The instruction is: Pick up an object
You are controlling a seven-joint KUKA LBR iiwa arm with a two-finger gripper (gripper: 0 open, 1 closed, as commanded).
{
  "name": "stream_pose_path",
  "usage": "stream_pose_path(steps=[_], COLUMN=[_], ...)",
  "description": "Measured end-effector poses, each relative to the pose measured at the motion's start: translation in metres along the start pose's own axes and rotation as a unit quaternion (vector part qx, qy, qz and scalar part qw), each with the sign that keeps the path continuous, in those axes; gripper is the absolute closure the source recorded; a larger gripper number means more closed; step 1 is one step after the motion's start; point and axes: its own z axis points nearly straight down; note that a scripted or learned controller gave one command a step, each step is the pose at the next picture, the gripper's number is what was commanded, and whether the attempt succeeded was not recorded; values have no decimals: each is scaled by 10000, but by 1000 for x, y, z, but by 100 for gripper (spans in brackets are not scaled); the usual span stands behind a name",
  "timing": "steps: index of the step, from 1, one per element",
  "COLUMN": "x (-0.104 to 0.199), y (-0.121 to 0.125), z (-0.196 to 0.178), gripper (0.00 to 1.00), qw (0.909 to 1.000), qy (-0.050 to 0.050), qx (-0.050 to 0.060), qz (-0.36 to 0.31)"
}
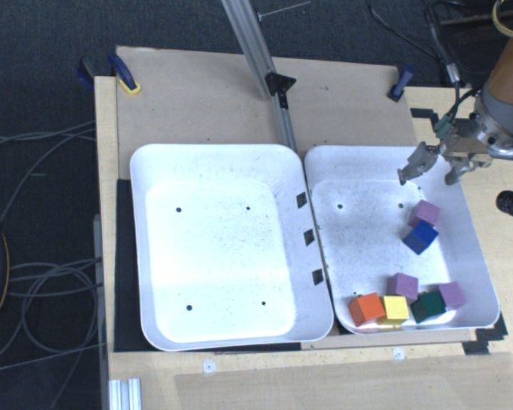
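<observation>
Fingers (431,168) spread apart, holding nothing, hovering in the right bin (359,229). Just below them a purple cube (426,211) against a blue cube (420,237): likely light, rigid, smooth-faced — grip opposite flat sides.

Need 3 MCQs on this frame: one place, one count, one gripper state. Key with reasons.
1. Where do the blocks lie?
A. left bin
B. right bin
C. on the bench

2. How many purple blocks are there?
A. one
B. three
C. five

3. How is the gripper?
A. open, holding nothing
B. shut on a blue block
C. shut on a yellow block

Key:
1 B: all blocks sit in the right bin.
2 B: one purple block by the blue block, two more in the near row.
3 A: the gripper hangs above the bin's far end, fingers spread, nothing between them.
</observation>
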Motion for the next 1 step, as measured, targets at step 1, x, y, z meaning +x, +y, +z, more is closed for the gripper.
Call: stream_pose_path(steps=[1], x=[0], y=[0], z=[0], gripper=[0], qw=[10000], qy=[1], qx=[-2], qz=[2])
